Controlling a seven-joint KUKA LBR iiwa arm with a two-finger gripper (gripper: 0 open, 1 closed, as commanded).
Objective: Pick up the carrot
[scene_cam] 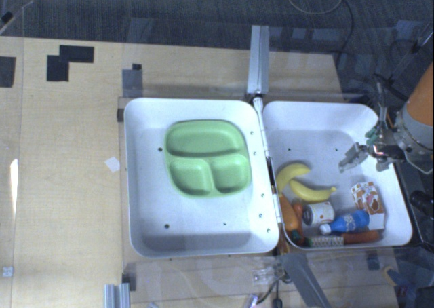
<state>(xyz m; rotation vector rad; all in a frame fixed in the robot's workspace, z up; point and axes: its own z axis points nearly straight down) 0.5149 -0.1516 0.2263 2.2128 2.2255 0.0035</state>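
Over the right bin (319,118) | my gripper (359,154) hovers with fingers spread, empty | carrot (290,217) lies at the bin's front-left corner, beside the can (317,214), under the banana (304,183) | I'd approach low, fingers straddling the carrot only.

Claw (357,155) over right bin (319,120) — carrot (351,237) at near wall, green tray (206,156) left
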